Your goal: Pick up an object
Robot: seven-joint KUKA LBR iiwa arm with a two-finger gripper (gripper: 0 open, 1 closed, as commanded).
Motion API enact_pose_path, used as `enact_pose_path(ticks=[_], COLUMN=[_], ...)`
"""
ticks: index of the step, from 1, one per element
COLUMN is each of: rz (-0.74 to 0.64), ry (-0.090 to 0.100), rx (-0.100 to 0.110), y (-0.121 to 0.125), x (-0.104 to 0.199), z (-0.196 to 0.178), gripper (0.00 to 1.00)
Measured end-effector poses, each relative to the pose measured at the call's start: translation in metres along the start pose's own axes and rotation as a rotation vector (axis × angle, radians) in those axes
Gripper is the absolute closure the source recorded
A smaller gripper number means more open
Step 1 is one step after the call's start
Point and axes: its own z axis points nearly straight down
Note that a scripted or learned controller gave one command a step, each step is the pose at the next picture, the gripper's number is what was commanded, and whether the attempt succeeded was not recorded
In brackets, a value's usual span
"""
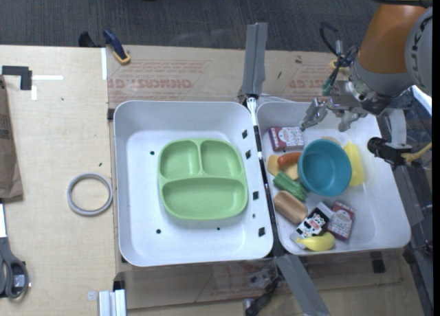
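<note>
Teal bowl sits in the right bin, amid a yellow item, a maroon packet, green and orange toy food, a hot dog, a banana, a cow-print piece and another packet. We see the gripper over that bin's far edge, fingers spread apart, nothing between them. Left bin holds a green divided plate. A grey ring lies on the surface, left.
</note>
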Motion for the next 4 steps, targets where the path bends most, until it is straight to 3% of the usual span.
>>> enact_pose_path(ticks=[1, 2, 3, 4], rz=[0.0, -0.064, -0.048, 0.04], ry=[0.0, 0.0, -0.001, 0.001], rx=[0.0, -0.006, -0.016, -0.005], y=[0.0, -0.043, -0.056, -0.09], x=[0.0, -0.026, -0.024, -0.012], z=[0.0, 0.114, 0.117, 0.123], gripper=[0.0, 0.0, 0.0, 0.0])
